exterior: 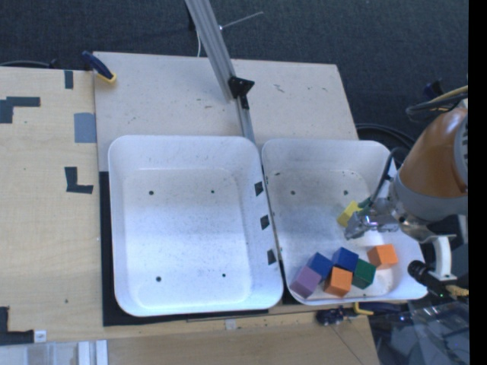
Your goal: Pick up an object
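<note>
Yellow block (349, 212) sat in the right bin (319, 158), right-centre, touching or just under the gripper (364, 220) tip. Fingers were hidden by the wrist and too small to read, so can't tell if wide, narrow or clamped on anything; no block clearly seen between them. Arm (430, 166) reached in from the right, low over the bin floor.

Step, my guess: at the descent/grasp point on the yellow block, lift not yet done. Next move needs fingers to straddle the block, close, then go straight up w/o dragging it toward the wall.

Right bin contents: near the front edge, a tight cluster w/ purple block (307, 281), blue block (319, 265), second blue block (345, 258), orange block (339, 280), green block (364, 273), another orange block (386, 255). Cluster was near the gripper but apart from the yellow one.

Left bin (183, 147): just specks and a few dark dots on the floor
</note>
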Controlling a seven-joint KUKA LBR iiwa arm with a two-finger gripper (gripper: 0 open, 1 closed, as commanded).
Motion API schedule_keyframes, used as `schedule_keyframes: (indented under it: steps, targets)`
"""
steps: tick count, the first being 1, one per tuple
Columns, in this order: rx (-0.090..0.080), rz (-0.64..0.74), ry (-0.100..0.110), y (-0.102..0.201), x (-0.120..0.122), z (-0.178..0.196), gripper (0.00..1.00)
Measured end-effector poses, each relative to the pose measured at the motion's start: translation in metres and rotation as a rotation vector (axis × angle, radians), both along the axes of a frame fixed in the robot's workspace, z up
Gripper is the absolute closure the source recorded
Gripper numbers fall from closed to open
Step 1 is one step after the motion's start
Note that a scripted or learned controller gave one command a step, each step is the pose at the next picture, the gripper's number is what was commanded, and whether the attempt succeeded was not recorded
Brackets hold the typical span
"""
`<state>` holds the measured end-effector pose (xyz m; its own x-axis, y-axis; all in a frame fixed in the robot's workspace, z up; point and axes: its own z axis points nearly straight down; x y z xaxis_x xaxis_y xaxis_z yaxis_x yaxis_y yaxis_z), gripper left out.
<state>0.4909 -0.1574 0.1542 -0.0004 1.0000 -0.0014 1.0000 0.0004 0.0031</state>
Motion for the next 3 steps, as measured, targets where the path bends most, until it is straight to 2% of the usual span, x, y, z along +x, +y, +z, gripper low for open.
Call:
schedule_keyframes:
  steps: [2,3]
  targets:
    - [0.000,0.001,0.000,-0.001,0.010,0.086,1.00]
    - [0.001,0.001,0.001,0.000,0.011,0.114,1.00]
